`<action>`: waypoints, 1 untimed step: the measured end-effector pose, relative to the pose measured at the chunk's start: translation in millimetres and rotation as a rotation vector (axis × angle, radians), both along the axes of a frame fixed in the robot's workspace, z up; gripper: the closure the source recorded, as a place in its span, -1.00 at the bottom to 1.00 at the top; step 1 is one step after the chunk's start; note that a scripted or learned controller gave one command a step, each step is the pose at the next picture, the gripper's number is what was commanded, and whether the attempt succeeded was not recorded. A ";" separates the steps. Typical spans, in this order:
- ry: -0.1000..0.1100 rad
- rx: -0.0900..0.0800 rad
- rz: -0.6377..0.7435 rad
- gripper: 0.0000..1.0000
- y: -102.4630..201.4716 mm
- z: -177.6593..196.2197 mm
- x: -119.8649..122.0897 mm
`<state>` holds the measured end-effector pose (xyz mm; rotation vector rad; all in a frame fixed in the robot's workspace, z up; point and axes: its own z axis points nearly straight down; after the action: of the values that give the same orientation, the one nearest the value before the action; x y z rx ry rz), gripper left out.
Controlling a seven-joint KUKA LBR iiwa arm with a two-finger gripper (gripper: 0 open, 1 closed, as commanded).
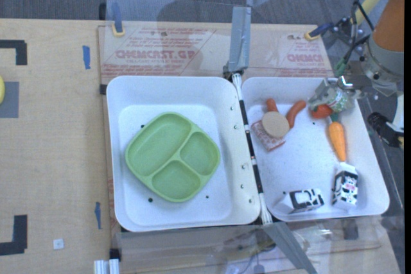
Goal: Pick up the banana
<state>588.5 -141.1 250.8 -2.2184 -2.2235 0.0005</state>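
Observation:
My gripper (331, 98) hangs over the back right corner of the right bin (369, 202), low above the bin floor. A small red item (321, 111) lies right under it, partly covered by the gripper's metal parts. An orange carrot (338, 140) lies just in front of the gripper, pointing toward the bin's front. The arm with its orange band (389, 25) comes in from the upper right.
The right bin also holds a curved orange-red sausage (295, 113), a tan disc on a pink block (273, 127) and two black-and-white cartons (304, 199) (345, 188). A green divided plate (172, 156) sits in the left bin (122, 99). A yellow shape (2, 90) touches the left frame edge.

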 end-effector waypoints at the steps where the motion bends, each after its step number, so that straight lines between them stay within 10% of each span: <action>1: -0.003 -0.001 0.005 -1.00 49.0 -145.2 -9.1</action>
<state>579.3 -92.1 105.6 -2.2142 -2.2312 -0.0019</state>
